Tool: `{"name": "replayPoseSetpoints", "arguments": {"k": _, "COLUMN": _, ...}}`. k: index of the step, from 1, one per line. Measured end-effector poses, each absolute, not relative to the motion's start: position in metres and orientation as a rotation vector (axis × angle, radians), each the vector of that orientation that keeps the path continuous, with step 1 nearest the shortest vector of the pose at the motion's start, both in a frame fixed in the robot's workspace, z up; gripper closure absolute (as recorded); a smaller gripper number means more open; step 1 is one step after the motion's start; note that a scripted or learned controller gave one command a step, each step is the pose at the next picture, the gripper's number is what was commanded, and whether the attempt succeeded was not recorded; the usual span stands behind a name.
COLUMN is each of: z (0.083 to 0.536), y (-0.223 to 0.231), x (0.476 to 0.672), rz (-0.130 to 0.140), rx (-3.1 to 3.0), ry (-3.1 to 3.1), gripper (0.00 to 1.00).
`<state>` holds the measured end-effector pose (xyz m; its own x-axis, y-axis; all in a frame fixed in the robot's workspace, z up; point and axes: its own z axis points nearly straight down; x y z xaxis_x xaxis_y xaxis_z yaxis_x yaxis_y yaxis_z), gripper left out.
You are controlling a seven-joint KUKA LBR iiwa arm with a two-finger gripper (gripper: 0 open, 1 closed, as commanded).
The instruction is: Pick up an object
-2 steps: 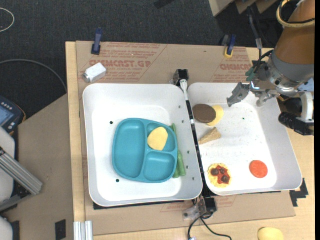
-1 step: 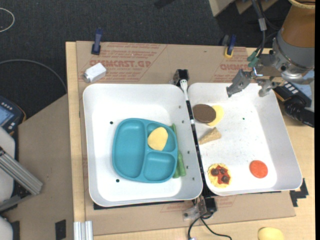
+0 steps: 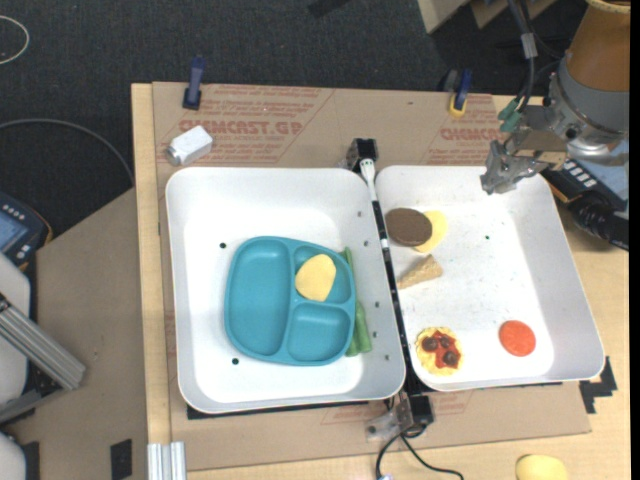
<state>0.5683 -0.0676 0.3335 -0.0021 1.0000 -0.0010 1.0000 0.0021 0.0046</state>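
Note:
My gripper (image 3: 498, 180) hangs over the far edge of the right bin (image 3: 560, 268), near its back rim, with nothing visibly between its fingers. In that bin lie a brown round patty (image 3: 407, 226) on a yellow piece (image 3: 434, 228), a tan wedge (image 3: 419, 271), a small pizza-like disc (image 3: 439, 350) and a red-orange disc (image 3: 517, 338). The left bin (image 3: 200, 228) holds a teal divided tray (image 3: 262, 303) with a yellow oval piece (image 3: 316, 277) in its upper right compartment and a green strip (image 3: 355, 313) along its right side.
The bins sit on a cardboard sheet (image 3: 300, 118) held by blue clamps (image 3: 193, 83). A white block (image 3: 189, 145) lies at the back left. A yellow object (image 3: 540, 466) rests off the bins at the front right. Cables run behind the arm.

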Motion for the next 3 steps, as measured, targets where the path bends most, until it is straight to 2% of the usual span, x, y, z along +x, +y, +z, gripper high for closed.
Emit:
{"name": "replayPoseSetpoints", "arguments": {"k": 1, "z": 0.309, "y": 0.008, "x": 0.494, "rz": -0.006, "rx": 2.219, "ry": 2.236, "gripper": 1.00}}
{"name": "replayPoseSetpoints", "arguments": {"k": 2, "z": 0.377, "y": 0.105, "x": 0.479, "rz": 0.011, "rx": 2.209, "ry": 2.229, "gripper": 1.00}}
{"name": "replayPoseSetpoints", "arguments": {"k": 3, "z": 0.384, "y": 0.101, "x": 0.480, "rz": 0.004, "rx": 2.218, "ry": 2.222, "gripper": 1.00}}
